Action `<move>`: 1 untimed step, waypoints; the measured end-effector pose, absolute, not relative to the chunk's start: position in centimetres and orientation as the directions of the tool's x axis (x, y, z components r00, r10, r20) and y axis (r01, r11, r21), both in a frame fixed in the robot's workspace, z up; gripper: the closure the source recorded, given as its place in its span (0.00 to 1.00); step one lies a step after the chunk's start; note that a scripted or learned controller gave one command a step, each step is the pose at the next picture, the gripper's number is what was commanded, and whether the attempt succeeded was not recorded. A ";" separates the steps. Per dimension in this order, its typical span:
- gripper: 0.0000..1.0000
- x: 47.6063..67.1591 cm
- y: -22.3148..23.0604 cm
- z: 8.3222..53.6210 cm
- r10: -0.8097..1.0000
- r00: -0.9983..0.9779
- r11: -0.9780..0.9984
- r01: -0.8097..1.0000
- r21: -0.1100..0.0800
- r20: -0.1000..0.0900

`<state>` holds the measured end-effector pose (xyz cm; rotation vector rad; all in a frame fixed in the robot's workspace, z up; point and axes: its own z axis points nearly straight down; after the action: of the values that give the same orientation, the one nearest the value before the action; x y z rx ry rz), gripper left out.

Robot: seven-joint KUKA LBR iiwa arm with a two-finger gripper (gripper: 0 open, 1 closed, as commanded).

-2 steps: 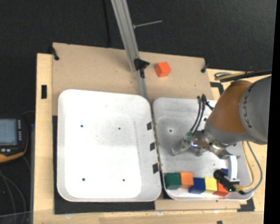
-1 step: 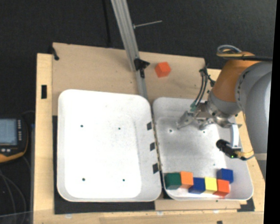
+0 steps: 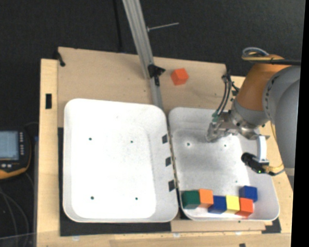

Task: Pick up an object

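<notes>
The arm reached in from the right, and its tool [image 3: 215, 130] hung over the far part of the right bin [image 3: 204, 165], above bare white floor; whether the tool was released or clenched could not be told from this angle, and nothing showed in its grip. The things to be picked lay well apart from it, crowded along the near wall of that bin: a green block [image 3: 190, 199], an orange block [image 3: 206, 196], a blue block [image 3: 218, 203], a yellow block [image 3: 233, 203], with a second orange block [image 3: 246, 206] and a second blue block [image 3: 249, 193] at the right end. They likely sat bunched there because the wall stopped them, which would leave little room for a grasp. The left bin [image 3: 115, 160] lay beside it. One stray orange cube [image 3: 180, 76] rested on the bench [image 3: 105, 75] beyond both bins.
</notes>
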<state>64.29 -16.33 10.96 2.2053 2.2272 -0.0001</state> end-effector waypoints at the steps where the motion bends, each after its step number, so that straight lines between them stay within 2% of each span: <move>1: 1.00 58.9 -19.5 12.1 1.000 0.005 -0.005 1.000 -0.001 -0.003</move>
<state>58.93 -19.52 12.06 2.2260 2.2154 -0.0048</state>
